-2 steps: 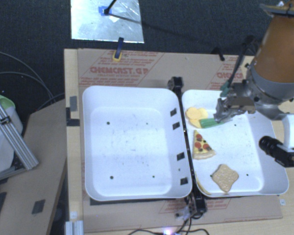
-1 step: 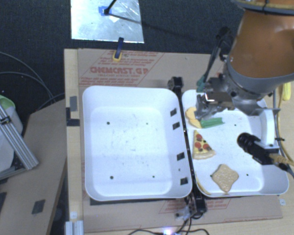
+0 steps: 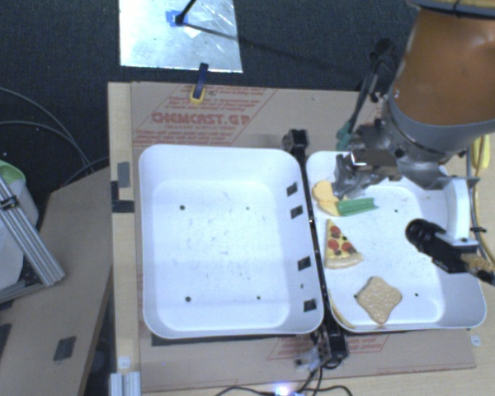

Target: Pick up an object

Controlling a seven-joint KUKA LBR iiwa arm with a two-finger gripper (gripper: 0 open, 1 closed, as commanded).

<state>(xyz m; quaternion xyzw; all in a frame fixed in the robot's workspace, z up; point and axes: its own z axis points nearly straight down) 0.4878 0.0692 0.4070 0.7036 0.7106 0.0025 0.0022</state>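
Robotics lab test bench

Loose cables [image 3: 33, 130] and aluminium framing [image 3: 21, 229] lie left of two white bins [image 3: 223, 159] on a cardboard-covered surface [image 3: 231, 110].

Dark carpet-like floor [image 3: 41, 40] covers the top and left of the scene. A shiny metal sheet [image 3: 181, 19] lies on it near the top edge, with a thin dark rod slanting across it. Thin cables [image 3: 62, 151] curve over the floor at left. A cardboard-brown bench top [image 3: 214, 110] with red print sits centre, and aluminium framing [image 3: 21, 229] stands at the left edge.
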